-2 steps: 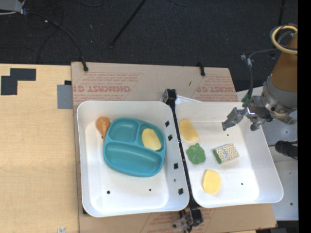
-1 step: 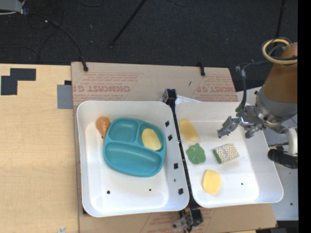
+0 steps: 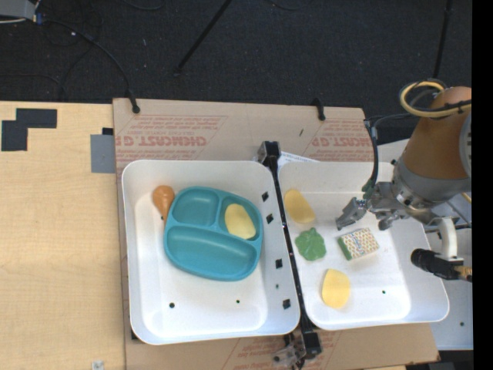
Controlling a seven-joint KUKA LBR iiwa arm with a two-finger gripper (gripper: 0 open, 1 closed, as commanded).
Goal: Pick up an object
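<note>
While your claw [image 3: 362,213] is hovering just above patterned block [image 3: 359,243], I cannot tell its state; you're risking nudging block toward green piece [image 3: 310,244].

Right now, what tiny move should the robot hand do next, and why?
Probably drop a little lower onto the checkered block. The gripper hangs just above it in the right bin and nothing shows between its fingers yet.

Bench [image 3: 54,268] — cardboard sheet [image 3: 231,129], two white bins [image 3: 146,307].
</note>
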